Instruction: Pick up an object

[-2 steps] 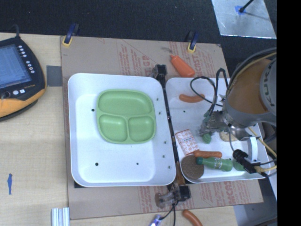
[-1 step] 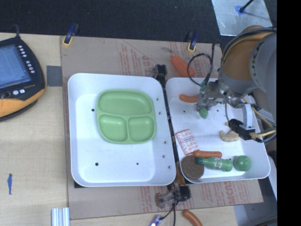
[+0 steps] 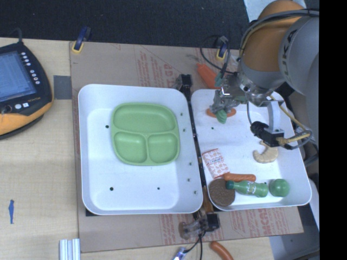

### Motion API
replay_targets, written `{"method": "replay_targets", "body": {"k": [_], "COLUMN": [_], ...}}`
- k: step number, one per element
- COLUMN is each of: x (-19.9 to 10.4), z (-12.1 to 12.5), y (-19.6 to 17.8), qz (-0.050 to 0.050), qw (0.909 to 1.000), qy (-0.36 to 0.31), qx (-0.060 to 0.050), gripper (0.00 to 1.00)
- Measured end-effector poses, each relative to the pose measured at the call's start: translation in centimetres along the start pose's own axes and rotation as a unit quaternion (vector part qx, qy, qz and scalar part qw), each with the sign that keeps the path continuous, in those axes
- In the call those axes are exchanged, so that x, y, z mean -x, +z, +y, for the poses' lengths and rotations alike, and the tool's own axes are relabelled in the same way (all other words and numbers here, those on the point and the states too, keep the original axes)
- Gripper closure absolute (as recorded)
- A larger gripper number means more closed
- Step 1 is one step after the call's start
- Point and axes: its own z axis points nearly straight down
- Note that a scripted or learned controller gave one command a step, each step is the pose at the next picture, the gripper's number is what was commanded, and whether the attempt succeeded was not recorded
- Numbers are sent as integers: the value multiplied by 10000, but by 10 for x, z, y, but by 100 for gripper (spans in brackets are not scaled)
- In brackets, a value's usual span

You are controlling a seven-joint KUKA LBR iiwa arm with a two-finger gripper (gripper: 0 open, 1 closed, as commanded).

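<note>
I see the arm bent low over the right bin, pincer pinching a green-and-orange lump at its far-left corner

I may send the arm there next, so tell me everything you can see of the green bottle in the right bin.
The green bottle is small and looks like glossy plastic, with a pale label band around its middle and a darker cap end pointing left. It lies on its side near the front edge of the right bin. An orange carrot-like piece lies along its upper side, a brown disc sits at its cap end, and a green ball sits at its base.
</note>
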Motion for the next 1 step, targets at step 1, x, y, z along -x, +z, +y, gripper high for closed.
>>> {"method": "replay_targets", "body": {"k": [1], "x": [-54], "z": [-18], "y": [-12], "qz": [0], "qw": [10000], "qy": [1], "qx": [-19], "gripper": [100]}}
